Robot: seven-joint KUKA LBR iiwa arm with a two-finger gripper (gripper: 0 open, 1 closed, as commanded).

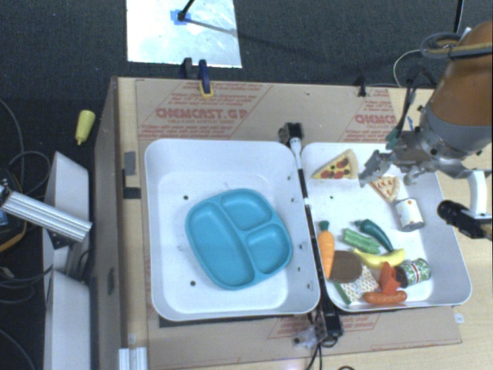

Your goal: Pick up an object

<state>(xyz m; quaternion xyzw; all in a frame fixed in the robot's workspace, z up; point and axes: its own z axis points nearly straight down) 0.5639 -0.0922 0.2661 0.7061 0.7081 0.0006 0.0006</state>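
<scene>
My gripper (pixel 391 172) hangs over the back of the right bin (pixel 454 245), at the end of the grey arm with its orange band. Its two grey fingers stand apart, so it is open with nothing between them. A small pizza slice (pixel 385 188) lies just below the fingertips. A larger pizza slice (pixel 337 166) rests to their left. A silver can (pixel 407 213) lies a little in front of the gripper. Nearer the front are a carrot (pixel 326 253), green vegetables (pixel 362 240), a banana (pixel 383 259), a brown patty (pixel 346 267), a red pepper (pixel 389 277) and a labelled can (pixel 416 270).
The left bin (pixel 166 176) holds a blue divided plate (pixel 237 237). A black divider rail (pixel 304 199) runs between the bins. A black part of the arm (pixel 462 218) juts out over the right bin's right edge. A yellow object (pixel 84 126) lies off the bench at left.
</scene>
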